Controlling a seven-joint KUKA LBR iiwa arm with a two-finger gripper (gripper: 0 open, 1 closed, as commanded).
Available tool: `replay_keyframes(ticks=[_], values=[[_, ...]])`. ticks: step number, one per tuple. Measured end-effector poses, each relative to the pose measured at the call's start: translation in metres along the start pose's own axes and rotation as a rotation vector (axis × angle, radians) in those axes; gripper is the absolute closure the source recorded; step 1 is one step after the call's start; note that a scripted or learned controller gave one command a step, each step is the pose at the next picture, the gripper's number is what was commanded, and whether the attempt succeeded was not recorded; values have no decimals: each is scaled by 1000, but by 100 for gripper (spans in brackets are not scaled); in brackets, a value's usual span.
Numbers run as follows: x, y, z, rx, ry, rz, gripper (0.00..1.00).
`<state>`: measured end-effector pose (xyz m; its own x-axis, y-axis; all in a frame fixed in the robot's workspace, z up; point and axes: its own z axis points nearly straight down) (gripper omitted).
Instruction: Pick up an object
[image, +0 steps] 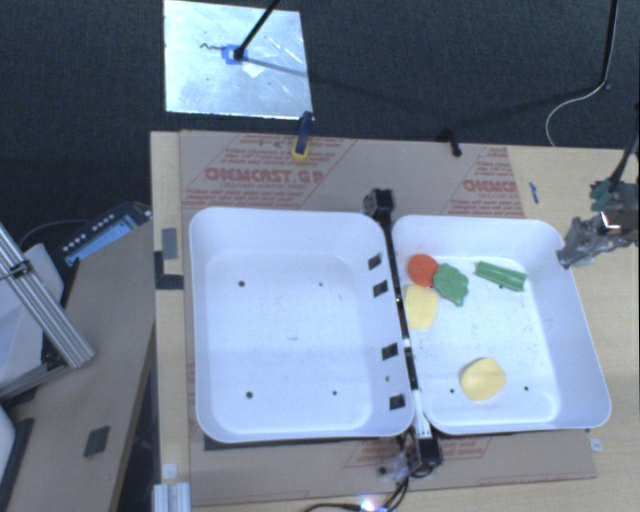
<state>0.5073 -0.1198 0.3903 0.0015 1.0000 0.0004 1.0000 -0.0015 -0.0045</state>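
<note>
Right shallow white plastic bin (585, 345) held a round orange piece (422, 268), two yellow lumps, two green pieces. Tool (588, 240) hovered at its right rim, finger state indiscernible. Step: approach; next, descend over one piece.

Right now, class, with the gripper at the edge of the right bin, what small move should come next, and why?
Probably move the gripper leftward over the right bin toward the long green piece. It lies nearest and apart from the clustered orange, green and yellow pieces.
</note>
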Motion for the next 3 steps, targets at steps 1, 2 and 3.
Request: replay_keyframes(ticks=[1,2,3], values=[[62,16,112,4,3,-11,100],[37,6,-23,-22,-3,-5,100],[133,-22,122,6,3,-14,100]])
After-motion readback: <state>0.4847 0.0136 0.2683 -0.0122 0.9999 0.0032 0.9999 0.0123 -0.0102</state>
